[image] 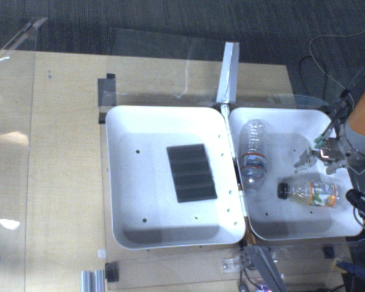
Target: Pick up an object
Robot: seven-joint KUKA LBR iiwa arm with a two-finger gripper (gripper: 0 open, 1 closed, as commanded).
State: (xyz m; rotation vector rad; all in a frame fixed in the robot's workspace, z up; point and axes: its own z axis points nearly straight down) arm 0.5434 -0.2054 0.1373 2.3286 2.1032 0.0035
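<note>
A small clear bottle (309, 193) with a black cap and an orange and green label lies on its side in the right bin (292, 224). A larger clear plastic bottle (253, 149) with a blue label lies along that bin's left wall. My gripper (317, 163) hangs over the right bin, just above the small bottle and to the right of the large one. Its fingers are spread open with nothing between them. A black ribbed rectangular block (191, 172) lies flat in the middle of the left bin (128, 212).
A metal post (228, 72) stands at the back between the two bins. The arm's orange band (364, 119) and cables sit at the right edge. Wooden bench surface (48, 163) stretches out to the left of the bins.
</note>
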